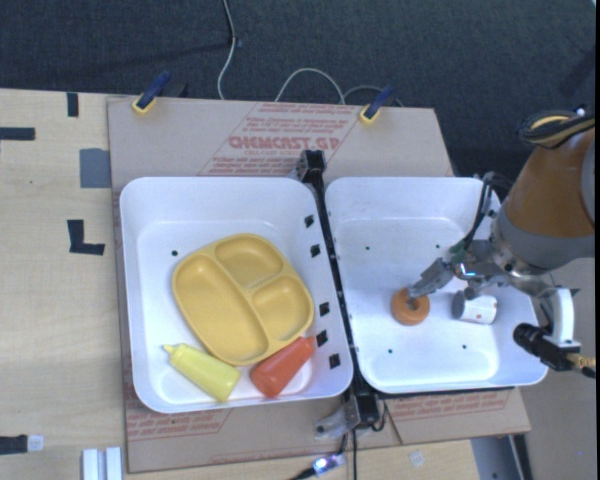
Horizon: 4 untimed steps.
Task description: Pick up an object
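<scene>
A small round orange object [410, 309] lies on the floor of the right bin [380, 218], near its middle. My gripper [446, 298] hangs low over that bin, just right of the orange object. It is open, with one grey finger [428, 281] reaching down to the object's upper right edge and the other, white-tipped finger [476, 310] farther right. Nothing sits between the fingers. The left bin [140, 268] holds a yellow divided plate [242, 296], a yellow bottle [202, 368] and a red-orange object [281, 365].
The arm's grey body and orange band [550, 203] cover the right bin's right side. A black divider [325, 258] runs between the bins. Both bins rest on a cardboard sheet [280, 138] held by yellow-blue clamps, and a cable loops at the back.
</scene>
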### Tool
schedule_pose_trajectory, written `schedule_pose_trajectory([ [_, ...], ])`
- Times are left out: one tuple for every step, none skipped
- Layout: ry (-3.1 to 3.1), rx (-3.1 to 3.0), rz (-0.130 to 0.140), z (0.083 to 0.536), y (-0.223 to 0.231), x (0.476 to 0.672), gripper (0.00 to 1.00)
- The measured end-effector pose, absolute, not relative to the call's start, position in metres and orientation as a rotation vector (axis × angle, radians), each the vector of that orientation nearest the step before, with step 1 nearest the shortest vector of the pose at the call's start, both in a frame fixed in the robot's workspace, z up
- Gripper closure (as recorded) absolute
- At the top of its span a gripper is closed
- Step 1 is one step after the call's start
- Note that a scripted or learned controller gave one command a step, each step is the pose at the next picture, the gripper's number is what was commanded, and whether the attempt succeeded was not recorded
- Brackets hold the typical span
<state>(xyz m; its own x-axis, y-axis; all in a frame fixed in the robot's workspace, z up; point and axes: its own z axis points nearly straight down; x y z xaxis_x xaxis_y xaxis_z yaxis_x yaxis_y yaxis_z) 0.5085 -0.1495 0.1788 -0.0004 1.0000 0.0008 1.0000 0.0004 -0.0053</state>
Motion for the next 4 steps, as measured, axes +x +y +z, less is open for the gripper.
schedule_pose_trajectory([
  [-2.218, -2.217, 0.006, 0.135, -0.152, 0.506, 0.0],
  [-2.222, -2.221, 0.002, 0.082, -0.152, 0.506, 0.0],
  [-2.223, -2.222, 0.002, 0.095, -0.153, 0.506, 1.0],
  [-2.226, -2.22, -0.003, 0.151, -0.142, 0.51, 1.0],
])
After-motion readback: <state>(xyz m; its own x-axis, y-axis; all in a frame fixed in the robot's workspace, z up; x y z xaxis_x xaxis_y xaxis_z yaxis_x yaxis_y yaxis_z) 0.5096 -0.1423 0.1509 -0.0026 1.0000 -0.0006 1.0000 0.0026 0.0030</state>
